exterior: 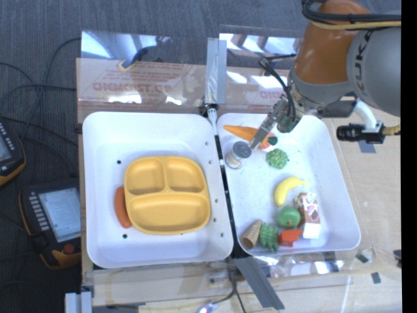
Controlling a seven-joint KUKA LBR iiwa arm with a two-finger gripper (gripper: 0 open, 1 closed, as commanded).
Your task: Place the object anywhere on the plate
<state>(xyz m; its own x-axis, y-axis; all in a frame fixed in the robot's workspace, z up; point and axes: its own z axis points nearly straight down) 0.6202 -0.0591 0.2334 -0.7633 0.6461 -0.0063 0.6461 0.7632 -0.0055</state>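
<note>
The yellow divided plate [168,194] lies in the left bin [104,135], with nothing on it. My gripper [260,139] reaches down into the back left part of the right bin [332,175]. Its tip is over the right end of an orange carrot [238,132], just beside a silver can [238,153]. A small red piece [264,145] peeks out under the tip. I see nothing held in the gripper. A green bumpy piece [277,158] sits just to the right of the tip.
A red sausage [120,207] lies against the plate's left edge. Toward the front of the right bin are a banana [288,189], a green apple [288,218], a cone [251,234] and several small toy foods. The ridge between the bins [220,168] runs close to the can.
</note>
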